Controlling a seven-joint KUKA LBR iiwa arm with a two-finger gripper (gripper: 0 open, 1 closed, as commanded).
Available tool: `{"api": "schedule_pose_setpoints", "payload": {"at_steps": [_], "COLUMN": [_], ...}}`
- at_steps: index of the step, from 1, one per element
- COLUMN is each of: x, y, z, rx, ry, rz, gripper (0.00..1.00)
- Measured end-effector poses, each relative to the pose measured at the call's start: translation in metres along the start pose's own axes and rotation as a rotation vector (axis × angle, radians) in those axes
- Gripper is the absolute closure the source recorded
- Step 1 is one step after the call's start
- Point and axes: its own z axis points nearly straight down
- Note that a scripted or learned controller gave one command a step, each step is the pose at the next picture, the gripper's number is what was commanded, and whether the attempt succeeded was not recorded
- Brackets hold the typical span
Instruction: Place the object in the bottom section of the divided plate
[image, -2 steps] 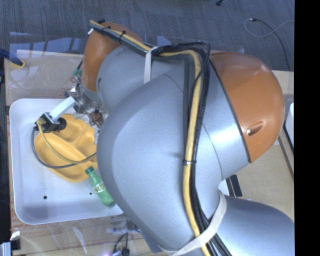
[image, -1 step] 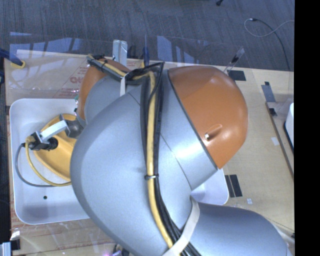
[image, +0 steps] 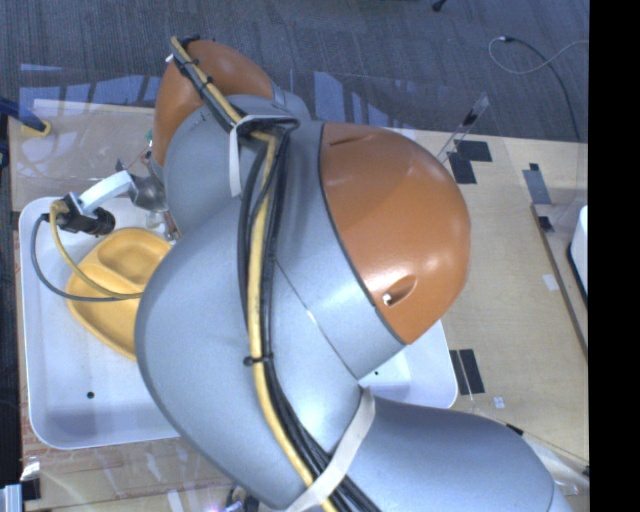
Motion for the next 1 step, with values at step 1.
{"api": "schedule_pose_setpoints", "payload": {"at_steps": [1], "x": [0.0009], "y": [0.0], "z": [-0.0097], "rx": [-0.005], "ry": [0.005], "rz": [-0.005], "gripper": [1.0]}}
